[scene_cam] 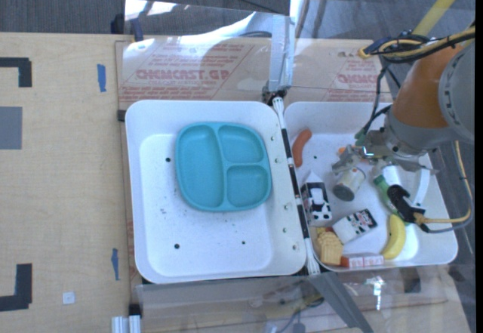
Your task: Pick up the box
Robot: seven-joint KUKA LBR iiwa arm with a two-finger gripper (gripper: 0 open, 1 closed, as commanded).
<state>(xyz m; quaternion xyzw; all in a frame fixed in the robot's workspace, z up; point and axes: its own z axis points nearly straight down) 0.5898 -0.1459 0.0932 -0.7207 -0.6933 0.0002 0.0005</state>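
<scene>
The arm [434, 90] hung over the right bin [441, 248], its gripper [355, 161] low among the clutter; this looked like the approach, nothing visibly grasped, and whether its grip was released or clenched could not be told. The box [355, 224] lay near the bin's front, beside the banana [393, 237]; next came a shift toward it. The left bin [143, 173] held a teal divided plate [223, 166] on the wooden bench [60, 173].

Grey arm [460, 90], orange band [423, 97], black and yellow cables.
</scene>
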